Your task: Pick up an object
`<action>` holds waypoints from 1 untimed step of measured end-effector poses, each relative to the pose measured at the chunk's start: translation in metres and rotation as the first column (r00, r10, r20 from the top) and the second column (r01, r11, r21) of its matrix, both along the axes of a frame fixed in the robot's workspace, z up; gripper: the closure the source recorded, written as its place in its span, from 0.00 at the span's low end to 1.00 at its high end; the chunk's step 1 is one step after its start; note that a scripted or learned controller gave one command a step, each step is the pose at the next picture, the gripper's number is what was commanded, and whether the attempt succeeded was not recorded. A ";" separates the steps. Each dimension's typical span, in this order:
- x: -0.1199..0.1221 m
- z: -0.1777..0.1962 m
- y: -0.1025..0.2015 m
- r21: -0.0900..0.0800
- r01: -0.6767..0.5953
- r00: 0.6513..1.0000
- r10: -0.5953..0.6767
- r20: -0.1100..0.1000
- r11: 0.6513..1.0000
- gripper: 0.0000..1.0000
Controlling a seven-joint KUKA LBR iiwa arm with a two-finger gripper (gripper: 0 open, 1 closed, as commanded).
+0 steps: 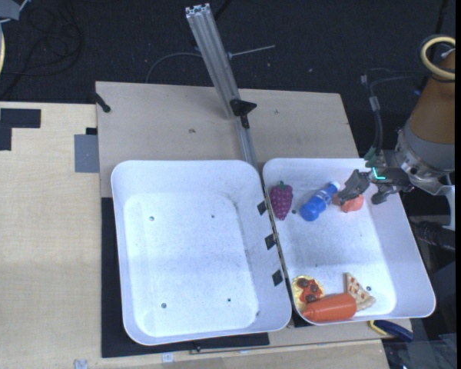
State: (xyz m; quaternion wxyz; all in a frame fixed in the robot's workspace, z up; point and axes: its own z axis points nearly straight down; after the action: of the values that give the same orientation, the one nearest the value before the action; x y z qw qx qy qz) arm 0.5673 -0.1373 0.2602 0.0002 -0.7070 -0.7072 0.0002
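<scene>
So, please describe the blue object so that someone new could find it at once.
Look at the right bin, at its far end. The blue bottle lies on its side between the purple grape bunch and a small orange-red item by the end effector. It is the sole blue thing there.

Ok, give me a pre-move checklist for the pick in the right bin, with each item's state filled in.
1. Hand positioned over the right bin, at its far right side: ok.
2. Target chosen and close: the small orange-red object lies right beside the hand: ok.
3. Object actually between the hand's fingers: cannot tell.
4. Neighbours clear of the target: the blue bottle lies just to its left, touching or nearly so: not ok.
5. Purple grapes by the divider, apart from the hand: ok.
6. Orange sausage and waffle piece at the near edge, out of the way: ok.
</scene>
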 end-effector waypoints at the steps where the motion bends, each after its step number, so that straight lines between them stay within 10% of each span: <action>1: 0.000 0.000 0.000 0.000 0.000 1.000 0.000 0.000 1.000 0.00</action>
State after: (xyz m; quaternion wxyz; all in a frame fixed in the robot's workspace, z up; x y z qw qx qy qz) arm 0.5673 -0.1373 0.2602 0.0002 -0.7070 -0.7072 0.0002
